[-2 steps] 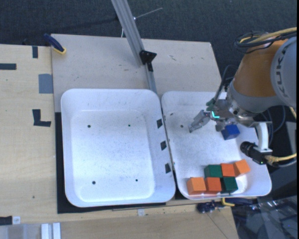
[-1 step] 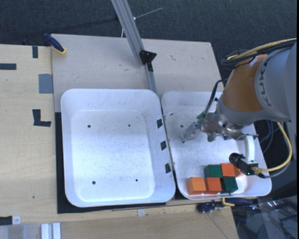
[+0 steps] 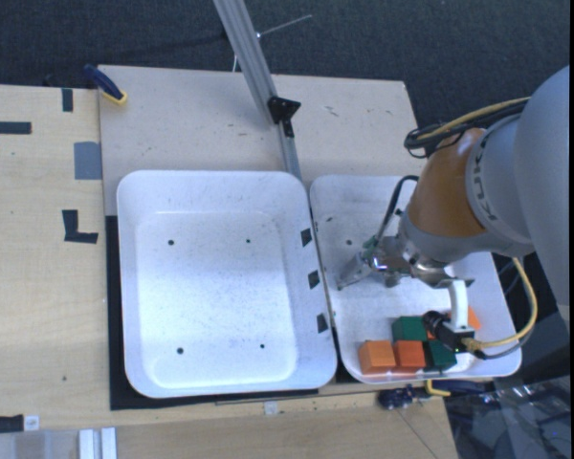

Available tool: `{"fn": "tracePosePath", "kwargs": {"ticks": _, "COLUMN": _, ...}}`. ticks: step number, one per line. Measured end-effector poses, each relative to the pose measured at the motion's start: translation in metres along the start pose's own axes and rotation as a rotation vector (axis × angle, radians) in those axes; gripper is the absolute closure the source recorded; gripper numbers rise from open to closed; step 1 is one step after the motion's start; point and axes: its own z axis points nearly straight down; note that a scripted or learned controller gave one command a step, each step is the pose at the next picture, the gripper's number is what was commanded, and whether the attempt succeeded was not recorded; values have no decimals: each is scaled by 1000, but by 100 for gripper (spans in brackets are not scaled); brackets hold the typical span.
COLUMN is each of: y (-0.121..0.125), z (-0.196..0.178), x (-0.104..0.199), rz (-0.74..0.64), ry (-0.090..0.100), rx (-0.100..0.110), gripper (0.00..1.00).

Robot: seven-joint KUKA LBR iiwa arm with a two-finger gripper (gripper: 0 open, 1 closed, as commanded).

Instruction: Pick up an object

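Observation:
The grey arm with its orange band [image 3: 445, 194] reaches down into the right bin [image 3: 349, 199]. My gripper [image 3: 368, 264] hangs over the middle of that bin's floor, left of the wrist. A small green bit [image 3: 371, 249] shows by the gripper; I cannot tell whether it is an object or part of the tool. At the near edge of the right bin lie two orange blocks [image 3: 375, 356] [image 3: 410, 353], a green block [image 3: 408, 328] and a darker green piece [image 3: 443, 355]. They sit below and to the right of the gripper, apart from it.
The left bin [image 3: 134, 199] stands beside the right one, sharing a raised rim. A slanted metal bar [image 3: 253, 55] crosses the bench behind the bins. A yellow cable [image 3: 517, 328] loops off the arm over the right bin's near right corner.

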Motion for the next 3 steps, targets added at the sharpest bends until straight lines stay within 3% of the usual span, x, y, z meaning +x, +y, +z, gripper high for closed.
{"fn": "tracePosePath", "kwargs": {"ticks": 1, "y": 1, "z": -13, "x": 1, "rz": -2, "ry": 1, "rx": -4, "gripper": 100}}
{"fn": "tracePosePath", "kwargs": {"ticks": 3, "y": 12, "z": -109, "x": -5, "rz": -1, "ry": -1, "rx": -12, "gripper": 100}}
